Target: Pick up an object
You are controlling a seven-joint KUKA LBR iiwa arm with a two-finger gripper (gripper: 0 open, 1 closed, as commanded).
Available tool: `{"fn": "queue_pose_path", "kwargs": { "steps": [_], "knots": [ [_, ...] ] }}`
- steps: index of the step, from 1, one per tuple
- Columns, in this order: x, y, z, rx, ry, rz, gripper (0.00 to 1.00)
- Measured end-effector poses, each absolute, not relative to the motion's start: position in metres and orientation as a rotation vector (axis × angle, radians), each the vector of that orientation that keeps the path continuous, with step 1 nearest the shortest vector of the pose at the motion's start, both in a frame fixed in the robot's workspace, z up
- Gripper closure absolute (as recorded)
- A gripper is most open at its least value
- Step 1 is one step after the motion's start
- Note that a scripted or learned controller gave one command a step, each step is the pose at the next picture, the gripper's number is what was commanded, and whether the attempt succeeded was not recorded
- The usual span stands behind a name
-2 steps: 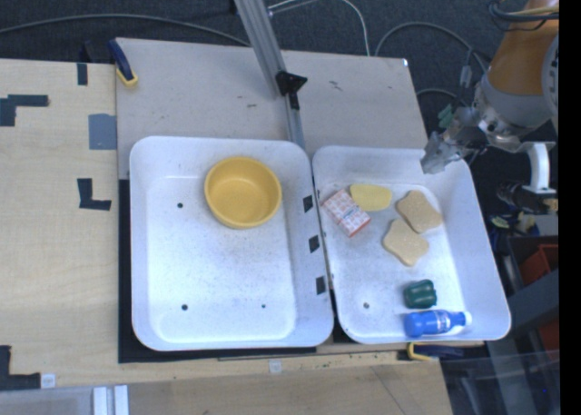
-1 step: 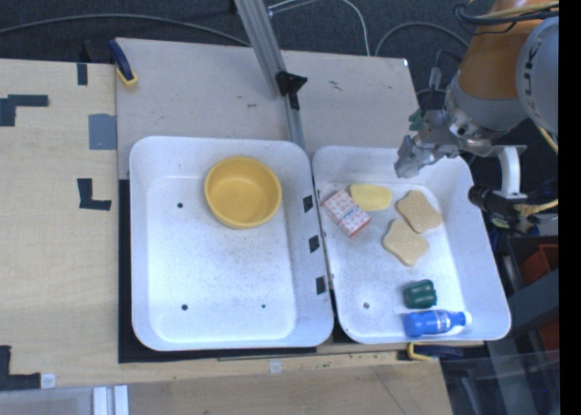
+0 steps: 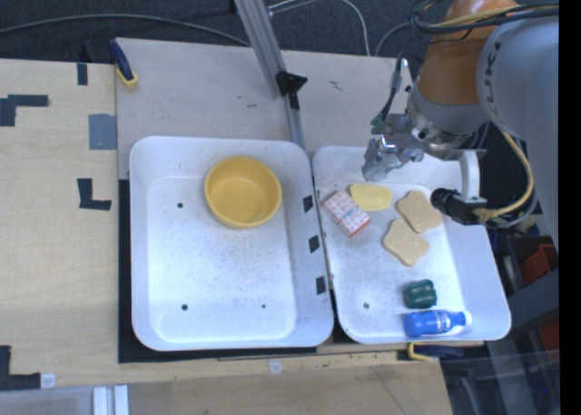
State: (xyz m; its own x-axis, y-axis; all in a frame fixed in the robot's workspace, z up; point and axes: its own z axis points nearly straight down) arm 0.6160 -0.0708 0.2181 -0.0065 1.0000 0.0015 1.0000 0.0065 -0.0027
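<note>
Gripper (image 3: pixel 376 168) sat low over the right bin's (image 3: pixel 472 259) far-left corner, just above the pale yellow piece (image 3: pixel 370 196), finger state can't tell, with the small carton (image 3: pixel 346 212), two bread slices (image 3: pixel 410 226), green object (image 3: pixel 419 293), blue bottle (image 3: pixel 434 321) lying nearby, yellow bowl (image 3: pixel 242 191) in left bin (image 3: pixel 163 250).

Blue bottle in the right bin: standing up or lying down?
Lying down. The blue bottle rests on its side along the right bin's near edge, white cap end toward the right, just below the dark green object.
</note>
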Motion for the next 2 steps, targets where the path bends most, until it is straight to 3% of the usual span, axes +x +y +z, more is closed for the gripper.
{"fn": "queue_pose_path", "kwargs": {
  "steps": [2],
  "knots": [
    [0.615, 0.043, 0.228, -2.210, -2.229, -0.001, 1.00]
  ]
}}
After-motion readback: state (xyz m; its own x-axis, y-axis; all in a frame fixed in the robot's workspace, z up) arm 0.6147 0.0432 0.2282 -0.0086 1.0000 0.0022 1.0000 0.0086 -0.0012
